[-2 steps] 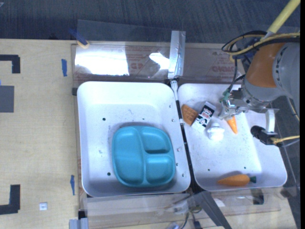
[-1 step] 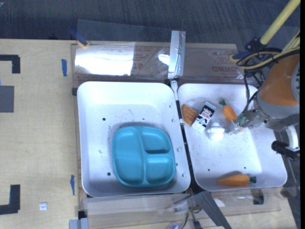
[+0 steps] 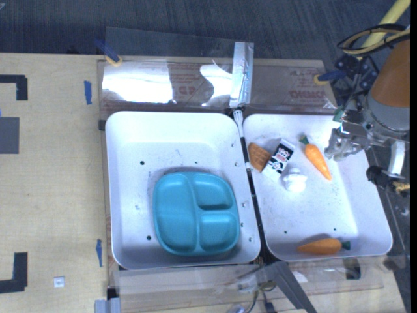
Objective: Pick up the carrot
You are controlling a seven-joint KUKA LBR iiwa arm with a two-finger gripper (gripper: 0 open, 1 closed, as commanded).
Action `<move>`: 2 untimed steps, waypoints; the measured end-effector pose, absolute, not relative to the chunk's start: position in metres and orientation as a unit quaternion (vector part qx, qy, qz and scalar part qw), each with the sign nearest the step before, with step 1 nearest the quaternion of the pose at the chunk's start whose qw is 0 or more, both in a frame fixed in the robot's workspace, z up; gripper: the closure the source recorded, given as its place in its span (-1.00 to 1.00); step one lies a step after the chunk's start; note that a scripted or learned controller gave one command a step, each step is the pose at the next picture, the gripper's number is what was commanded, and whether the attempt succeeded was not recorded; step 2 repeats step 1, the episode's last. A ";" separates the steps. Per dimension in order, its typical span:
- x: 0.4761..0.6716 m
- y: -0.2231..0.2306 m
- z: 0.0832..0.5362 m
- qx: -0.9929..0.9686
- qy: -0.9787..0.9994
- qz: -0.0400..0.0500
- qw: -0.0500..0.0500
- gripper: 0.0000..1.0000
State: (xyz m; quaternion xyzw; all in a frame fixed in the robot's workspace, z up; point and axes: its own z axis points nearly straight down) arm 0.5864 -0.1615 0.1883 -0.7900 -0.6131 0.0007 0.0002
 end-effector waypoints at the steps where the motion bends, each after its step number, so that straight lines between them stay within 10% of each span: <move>1: 0.650 -0.078 0.181 -0.845 -0.535 0.002 0.002 1.00; 2: 0.650 -0.078 0.181 -0.845 -0.535 0.002 0.002 1.00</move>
